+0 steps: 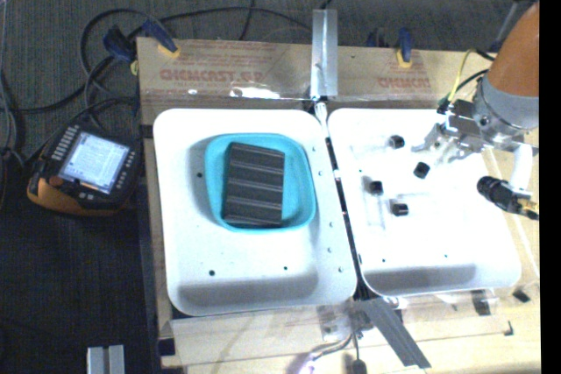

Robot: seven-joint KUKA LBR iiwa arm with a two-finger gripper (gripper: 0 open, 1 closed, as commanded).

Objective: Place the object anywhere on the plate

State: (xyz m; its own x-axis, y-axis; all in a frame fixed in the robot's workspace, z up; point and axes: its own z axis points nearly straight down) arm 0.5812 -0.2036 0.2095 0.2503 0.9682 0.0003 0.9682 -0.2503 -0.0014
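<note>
A dark grey ribbed block (255,183) lies flat on the blue plate (302,188) in the left bin (175,215). The block covers most of the plate's middle and nothing is touching it. My gripper (431,148) hangs over the right bin (438,250), near its far right corner, well away from the plate. The grey wrist with its orange band (517,48) rises above it at the right edge. Nothing shows in the gripper.
Several small dark bits (400,208) show against the right bin's white floor, just left of the gripper. A metal divider post (324,57) stands at the back between the bins. A handheld pendant (88,162) lies off the bench to the left.
</note>
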